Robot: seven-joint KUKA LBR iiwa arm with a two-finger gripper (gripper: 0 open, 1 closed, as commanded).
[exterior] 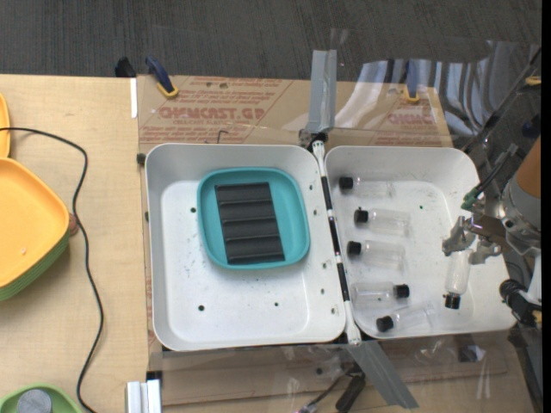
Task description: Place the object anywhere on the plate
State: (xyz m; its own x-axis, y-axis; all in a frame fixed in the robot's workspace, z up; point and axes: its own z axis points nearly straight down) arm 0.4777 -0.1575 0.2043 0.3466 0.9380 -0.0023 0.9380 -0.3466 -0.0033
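**Left bin** [172, 308]: shallow, white. Contains one teal plate [297, 222], rounded-square, with a dark ribbed insert [250, 222] at its centre. Nothing else rests on the plate.

**Right bin** [430, 166]: shallow, white. Contains several clear vials with black caps, lying loose and well apart: one near the top left [346, 182], one below it [379, 219], one at mid-left [366, 249], one lower centre [383, 292], one near the bottom edge [405, 320].

**Object in hand**: one further clear vial [456, 275], hanging roughly upright, black cap downward, at the right side of the right bin. Its upper end sits between the fingers of the gripper [469, 243], which appear closed on it; the clear glass against the white bin makes the contact hard to read with certainty.

**Arm**: enters from the right edge, wrist over the right bin's far side, gripper pointing down. The vial's cap looks just above the bin floor, or barely off it.

**Step in hand**: pick made or being completed; carry not yet done. Vial is well apart from the plate.

**Next move calls for**: a lift high enough to clear the divider between the bins, travel leftward across it, then a descent over the plate and release. A top-end grip on a smooth vial risks swing or slip in transit.
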